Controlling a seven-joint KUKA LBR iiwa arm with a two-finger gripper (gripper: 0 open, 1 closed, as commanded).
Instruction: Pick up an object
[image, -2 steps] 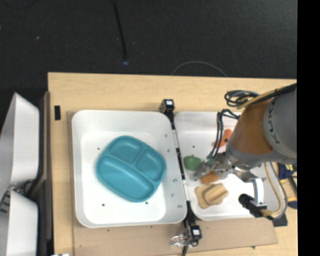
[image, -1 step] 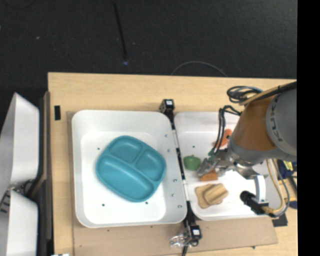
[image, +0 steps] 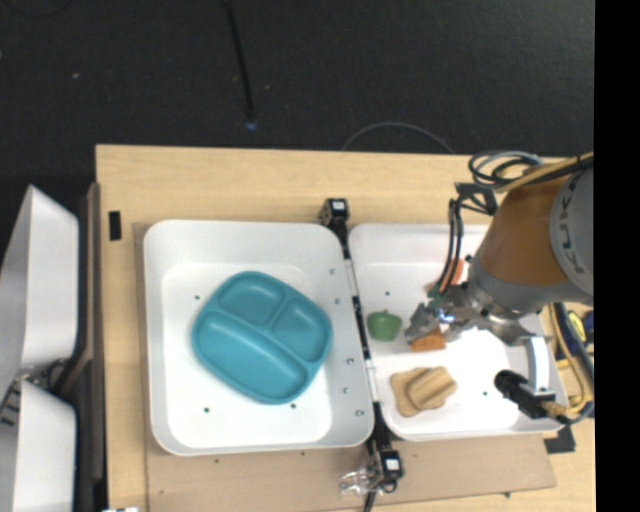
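My gripper (image: 428, 322) hangs low in the right bin (image: 400, 245), near its middle. An orange object (image: 430, 341) lies right under its tip, touching or nearly so. A green round object (image: 383, 324) sits just left of the gripper, close to the divider. A tan bread-like piece (image: 421, 389) lies toward the front of the same bin. The arm's grey and orange wrist covers the bin's right part.
The left bin (image: 165, 250) holds a teal divided plate (image: 262, 336) at its middle. A black clip (image: 334, 211) sits at the far end of the divider between the bins, and a metal clip (image: 375, 470) at the near end.
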